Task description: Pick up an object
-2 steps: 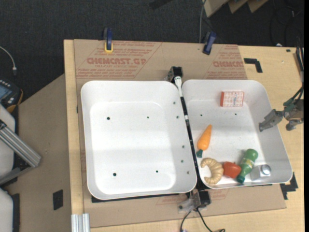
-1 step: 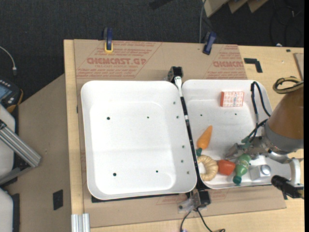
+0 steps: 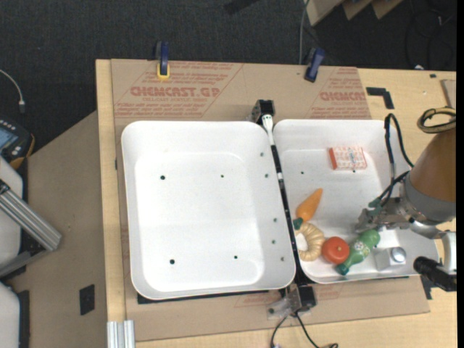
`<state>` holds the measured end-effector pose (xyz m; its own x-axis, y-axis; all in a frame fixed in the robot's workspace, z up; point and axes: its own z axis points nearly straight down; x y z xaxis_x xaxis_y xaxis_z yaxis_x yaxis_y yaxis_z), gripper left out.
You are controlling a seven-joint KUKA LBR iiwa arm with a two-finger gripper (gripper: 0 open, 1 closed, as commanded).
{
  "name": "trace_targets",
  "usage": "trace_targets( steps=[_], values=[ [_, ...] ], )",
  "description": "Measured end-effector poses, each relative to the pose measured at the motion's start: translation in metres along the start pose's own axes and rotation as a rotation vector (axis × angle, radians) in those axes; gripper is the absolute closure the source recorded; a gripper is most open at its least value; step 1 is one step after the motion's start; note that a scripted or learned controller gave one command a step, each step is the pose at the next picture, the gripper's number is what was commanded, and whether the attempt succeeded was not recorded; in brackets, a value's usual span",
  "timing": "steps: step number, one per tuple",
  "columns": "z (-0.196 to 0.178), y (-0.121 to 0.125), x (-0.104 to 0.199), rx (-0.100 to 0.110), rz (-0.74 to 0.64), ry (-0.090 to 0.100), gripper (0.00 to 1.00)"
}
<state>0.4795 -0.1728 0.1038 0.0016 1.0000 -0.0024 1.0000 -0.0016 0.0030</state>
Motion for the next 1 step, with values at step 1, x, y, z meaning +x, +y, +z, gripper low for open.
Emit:
trace_targets(
  steps=[1],
  values=[
    [0.0095,0.114,0.0338,-0.006,-0.01,0.002,1.0]
  ],
)
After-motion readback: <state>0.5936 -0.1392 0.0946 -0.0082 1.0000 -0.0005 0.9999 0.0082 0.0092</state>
